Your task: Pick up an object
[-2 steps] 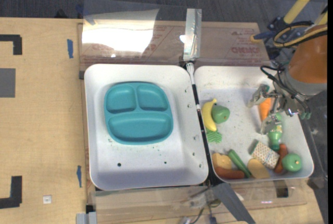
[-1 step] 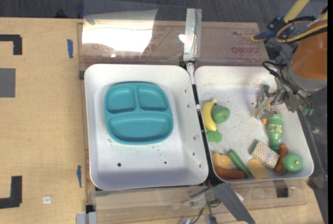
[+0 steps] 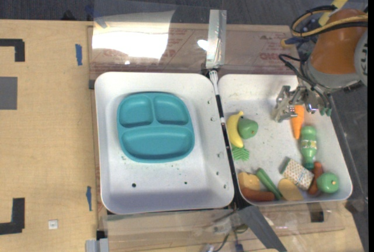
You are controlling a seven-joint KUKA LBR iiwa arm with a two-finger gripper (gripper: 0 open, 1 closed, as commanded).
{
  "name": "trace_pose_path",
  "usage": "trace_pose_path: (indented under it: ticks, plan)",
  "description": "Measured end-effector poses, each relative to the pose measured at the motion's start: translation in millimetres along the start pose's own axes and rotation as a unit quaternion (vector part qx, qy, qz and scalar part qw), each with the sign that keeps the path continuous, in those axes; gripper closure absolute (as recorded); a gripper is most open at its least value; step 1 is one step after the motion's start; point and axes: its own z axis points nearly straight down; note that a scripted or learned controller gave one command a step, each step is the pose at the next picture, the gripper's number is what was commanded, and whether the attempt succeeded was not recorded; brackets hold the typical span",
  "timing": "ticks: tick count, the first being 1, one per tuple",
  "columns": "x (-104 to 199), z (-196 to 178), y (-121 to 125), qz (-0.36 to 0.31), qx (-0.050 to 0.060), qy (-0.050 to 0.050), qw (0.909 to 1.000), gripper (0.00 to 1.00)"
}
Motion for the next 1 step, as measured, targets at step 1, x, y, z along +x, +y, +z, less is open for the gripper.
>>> trace_pose_path:
  ticks: [1]
  plan:
    - [-12.5, -135.4, 73.2, 0.013, 0.000, -0.007, 0.9999, 1.00]
